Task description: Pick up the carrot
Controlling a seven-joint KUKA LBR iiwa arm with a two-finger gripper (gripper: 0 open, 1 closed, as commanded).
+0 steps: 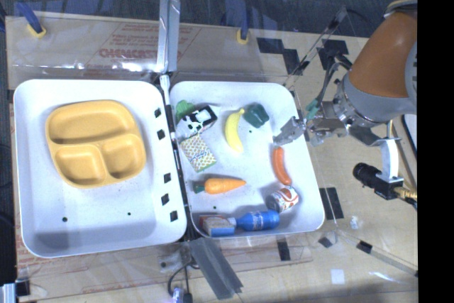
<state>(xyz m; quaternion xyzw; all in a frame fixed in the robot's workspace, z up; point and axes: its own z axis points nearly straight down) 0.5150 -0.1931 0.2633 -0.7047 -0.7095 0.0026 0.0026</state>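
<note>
The carrot (221, 186), orange with a green stub at its left end, lies flat in the lower middle of the right bin (213, 91). My gripper (291, 130) hangs over that bin's right rim, up and to the right of the carrot and well apart from it. It sits just above the top end of an orange-red sausage (281, 164). Nothing shows in the gripper.
The right bin also holds a banana (234, 130), a dark green piece (255, 115), a black-and-white toy (196, 121), a checkered packet (197, 152), a small can (284, 199) and a blue bottle (250, 221). A yellow divided tray (96, 142) fills the left bin (42, 234).
</note>
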